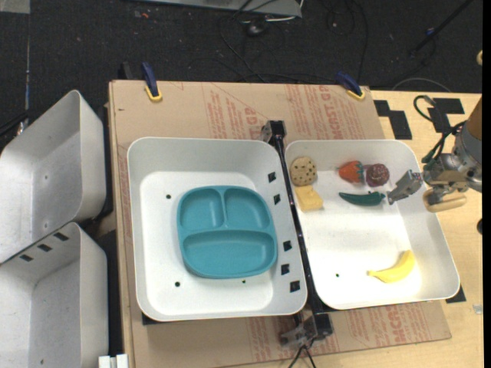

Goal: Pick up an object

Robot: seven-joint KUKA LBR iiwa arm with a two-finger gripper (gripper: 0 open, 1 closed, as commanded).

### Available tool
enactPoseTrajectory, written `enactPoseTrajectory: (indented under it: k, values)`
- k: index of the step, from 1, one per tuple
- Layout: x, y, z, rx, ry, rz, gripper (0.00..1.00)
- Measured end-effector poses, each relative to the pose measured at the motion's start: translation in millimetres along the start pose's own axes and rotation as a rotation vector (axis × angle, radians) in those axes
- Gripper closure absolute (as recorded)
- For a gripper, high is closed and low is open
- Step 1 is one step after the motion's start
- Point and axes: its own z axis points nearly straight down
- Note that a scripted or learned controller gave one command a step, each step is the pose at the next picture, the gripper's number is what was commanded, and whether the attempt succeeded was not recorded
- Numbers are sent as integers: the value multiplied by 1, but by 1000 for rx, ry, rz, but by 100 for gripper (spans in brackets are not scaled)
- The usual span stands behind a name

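The right bin [430, 282] holds a speckled cookie [303, 171], a yellow block [309, 198], a red fruit [352, 172], a dark purple piece [377, 175], a green pepper [363, 198] and a yellow banana [393, 269]. My gripper [420, 193] hangs over the bin's right rim, just right of the pepper's tip. It is open, and nothing lies between its fingers. The arm's wrist [460, 159] enters from the right edge.
The left bin [146, 228] carries a teal divided plate [227, 231]. A black divider with clips [290, 228] runs between the bins. Both bins rest on a cardboard sheet [230, 106]. Two grey tubs [46, 205] stand off to the left.
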Motion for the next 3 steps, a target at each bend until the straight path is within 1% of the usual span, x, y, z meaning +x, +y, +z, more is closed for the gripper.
enactPoseTrajectory:
  k: [1, 2, 3]
  values:
    - [9, 0, 61, 2, 2, -1, 0]
    - [7, -2, 105, 0, 1, 0, 0]
    - [7, 0, 91, -6, -1, -1, 100]
